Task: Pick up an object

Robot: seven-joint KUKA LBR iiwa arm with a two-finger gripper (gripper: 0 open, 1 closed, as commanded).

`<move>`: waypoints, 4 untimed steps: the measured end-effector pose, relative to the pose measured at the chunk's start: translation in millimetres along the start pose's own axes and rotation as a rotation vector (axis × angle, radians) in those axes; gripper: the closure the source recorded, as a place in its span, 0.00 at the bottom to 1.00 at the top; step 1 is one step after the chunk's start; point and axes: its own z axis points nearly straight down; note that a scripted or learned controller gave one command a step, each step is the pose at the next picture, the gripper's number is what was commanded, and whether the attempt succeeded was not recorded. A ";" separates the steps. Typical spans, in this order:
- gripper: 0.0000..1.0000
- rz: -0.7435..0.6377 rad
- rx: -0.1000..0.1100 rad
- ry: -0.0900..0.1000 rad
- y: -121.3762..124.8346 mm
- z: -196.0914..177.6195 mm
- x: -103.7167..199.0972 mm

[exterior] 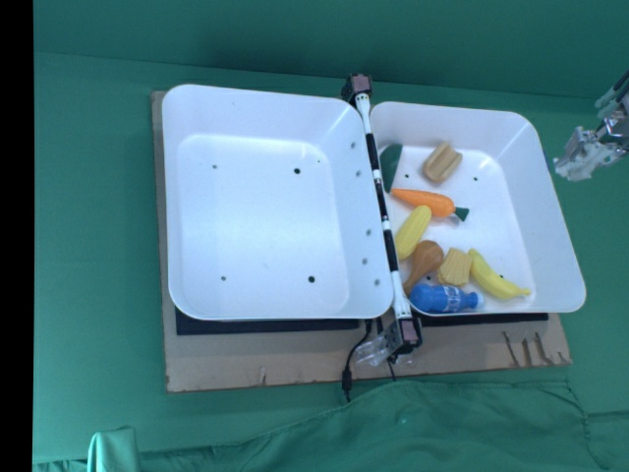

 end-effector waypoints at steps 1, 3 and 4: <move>1.00 0.002 -0.003 0.000 -26.6 -105.6 -1.3; 1.00 0.006 0.020 0.007 -19.8 -105.3 33.9; 1.00 0.007 0.025 0.008 -28.7 19.7 17.2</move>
